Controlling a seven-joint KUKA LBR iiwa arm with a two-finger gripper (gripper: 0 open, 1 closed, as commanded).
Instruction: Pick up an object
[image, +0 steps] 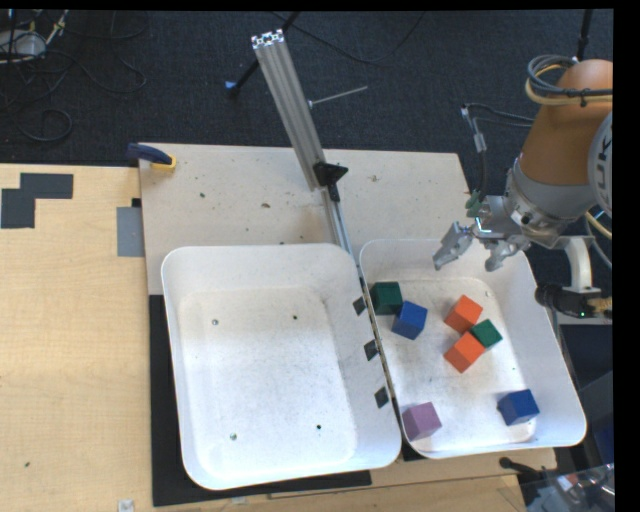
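From where I stand, the grey arm with the orange band comes in from the right, and its end effector (478, 250) hangs above the far edge of the right shallow white bin (560, 400). The 2 fingers are spread apart and nothing is between them; they point down and a little to the left.

In this right bin I count 7 small blocks. A dark green cube (387, 296) lies near the left wall, and a blue cube (409, 320) touches it on its near right corner. More to the centre there is an orange cube (463, 313), a small green cube (487, 334) just beside it, and a second orange cube (464, 352) touching the green one. These 3 make a tight group, each turned like a diamond. A second blue cube (518, 406) sits near the front right corner, and a pale purple cube (421, 420) sits at the front left corner. All are cubes, so none has a clear long axis.

The left shallow white bin (190, 300) stands beside it on the wooden desk (70, 330). A slanted aluminium bar (290, 105) rises behind the bins.
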